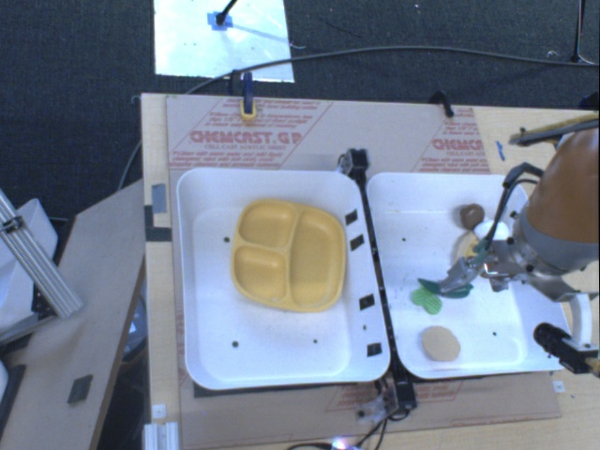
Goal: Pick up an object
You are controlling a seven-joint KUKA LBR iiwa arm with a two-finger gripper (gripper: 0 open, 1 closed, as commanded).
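Note:
The right bin (403,204) holds several small items. A teal piece (442,288) lies mid-bin, touching a bright green piece (427,300) on its left. A tan round disc (440,343) rests near the front wall. At the back are a brown lump (471,216) and a pale yellow-white item (466,247). My gripper (462,275) reaches in from the right and sits low over the teal piece's right end, close to it or touching it. The arm's body hides whatever lies further right in the bin.
In the left bin (211,345) a yellow divided plate (289,254) lies flat in the middle. A black divider with clips (370,270) runs between the bins. Cardboard (281,129) lies under both bins, and a cable crosses behind them.

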